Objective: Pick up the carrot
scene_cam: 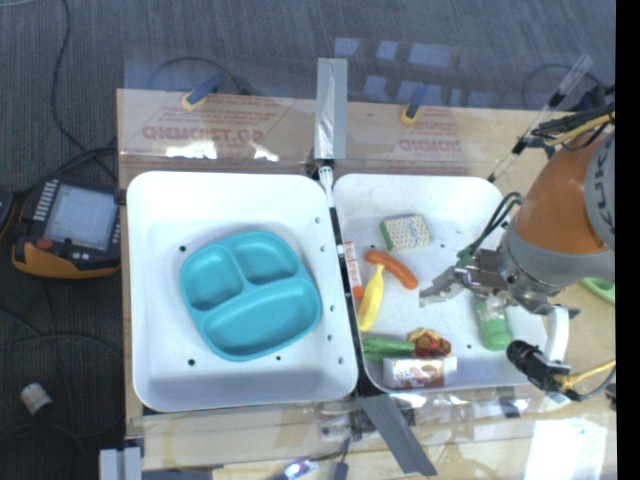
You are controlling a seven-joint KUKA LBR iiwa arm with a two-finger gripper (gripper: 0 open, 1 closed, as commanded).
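- A grey carpeted floor [250, 18] surrounds the counter [270, 118], with cables trailing across it and a handheld control pendant [65, 230] lying at the left.
- The counter carries two shallow white bins side by side: the left bin [160, 368] and the right bin [440, 193].
- In the left bin lies a turquoise divided plate [250, 293] with three compartments, set at a slant.
- The carrot [392, 269], orange and slim, lies in the right bin near its middle, slanting from upper left to lower right.
- Just beside the carrot's lower left is a yellow banana-shaped toy [371, 297]; I cannot tell whether the two touch.
- Above the carrot lies a small speckled sponge-like block [406, 233], apart from it.
- Along the near wall of the right bin are a green vegetable toy [387, 347], a red and yellow item [431, 344] and a small can on its side [420, 372].
- A light green bottle-like object [492, 326] lies under the arm's wrist.
- The arm [565, 218] reaches in from the right, and its end effector [443, 286] hangs over the right bin, to the right of the carrot and apart from it.
- Whether the end effector is parted or closed cannot be told; nothing is seen gripped.
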